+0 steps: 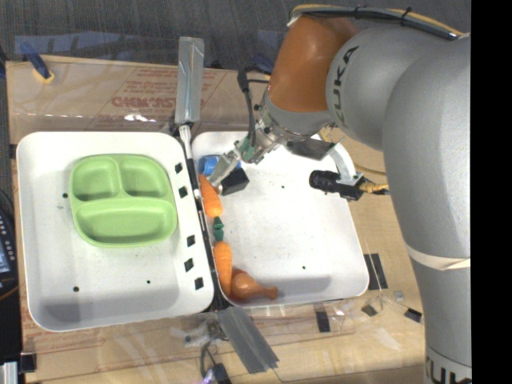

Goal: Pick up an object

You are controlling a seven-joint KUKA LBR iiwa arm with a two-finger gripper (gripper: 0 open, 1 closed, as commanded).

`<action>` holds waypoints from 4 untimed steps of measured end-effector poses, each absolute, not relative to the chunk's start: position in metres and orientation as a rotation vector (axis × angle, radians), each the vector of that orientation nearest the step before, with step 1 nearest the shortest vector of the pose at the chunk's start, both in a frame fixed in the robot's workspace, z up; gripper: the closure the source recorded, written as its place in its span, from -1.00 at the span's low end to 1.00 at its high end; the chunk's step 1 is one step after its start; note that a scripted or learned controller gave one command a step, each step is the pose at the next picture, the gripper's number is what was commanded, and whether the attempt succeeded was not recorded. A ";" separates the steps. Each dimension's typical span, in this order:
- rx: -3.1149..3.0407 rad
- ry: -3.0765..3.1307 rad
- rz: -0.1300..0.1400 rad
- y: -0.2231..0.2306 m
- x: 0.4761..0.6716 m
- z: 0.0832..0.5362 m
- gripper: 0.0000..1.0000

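Note:
My gripper [228,173] is low in the top left corner of the right bin [320,238]. It hangs beside a small blue object [209,165], which lies against the bin's left wall. Just below the gripper is an orange carrot [211,198]. Farther down the same wall come a small green piece [218,229], a second carrot [222,256] and a brown drumstick-shaped item [250,288]. I see nothing held in the gripper. The wrist hides part of the corner.
The left bin [48,286] holds a green divided plate [122,198]. A grey divider [190,78] runs between the bins at the back. The arm's bulk [400,110] covers the right bin's upper right side.

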State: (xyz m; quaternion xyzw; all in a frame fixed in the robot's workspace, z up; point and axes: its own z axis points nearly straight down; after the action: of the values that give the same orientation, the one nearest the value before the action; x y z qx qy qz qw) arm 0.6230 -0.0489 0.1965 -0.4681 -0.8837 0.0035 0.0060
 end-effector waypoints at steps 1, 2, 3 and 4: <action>-1.675 -2.650 0.004 -0.105 0.571 0.090 -1.00; -2.002 -2.417 0.004 -0.162 0.611 0.147 -1.00; -2.414 -2.001 0.006 -0.141 0.583 0.090 -1.00; -2.195 -2.241 0.006 -0.060 0.553 0.190 -1.00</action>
State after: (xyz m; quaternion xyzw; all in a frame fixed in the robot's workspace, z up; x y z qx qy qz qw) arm 0.5530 -0.0602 0.1900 -0.6998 -0.7144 0.0018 0.0026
